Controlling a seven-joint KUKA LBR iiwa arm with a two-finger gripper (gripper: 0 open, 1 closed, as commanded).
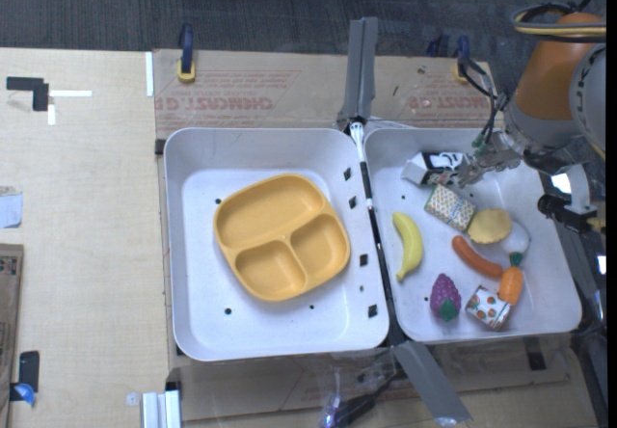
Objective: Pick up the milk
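Milk: we take the small black-and-white cow-patterned carton [436,166] at the far left of the right bin [554,320] for the milk; it lies on its side near that bin's back wall.
Claw: we see the claw [479,166] low in the right bin, just to the right of the milk and touching or nearly touching it; we cannot tell how far apart its tips stand, and we see nothing clearly held.
Arm: our grey arm with the orange band [559,69] comes in from the right above the right bin's far corner.
Near the milk: a patterned checkered box [450,208] lies just in front of the milk, tilted, with a pale yellow round piece [490,225] beside it.
Other food: we count a banana [409,245], an orange sausage [476,256], a carrot [511,284], a purple bunch of grapes [444,296] and a small orange-and-white carton [488,308] toward the near wall.
Left bin: the left bin [188,253] holds a yellow three-compartment plate [280,236], lying flat and turned at a slant.
Bench: both bins sit side by side on the bench [77,253], over a sheet of cardboard [260,89].
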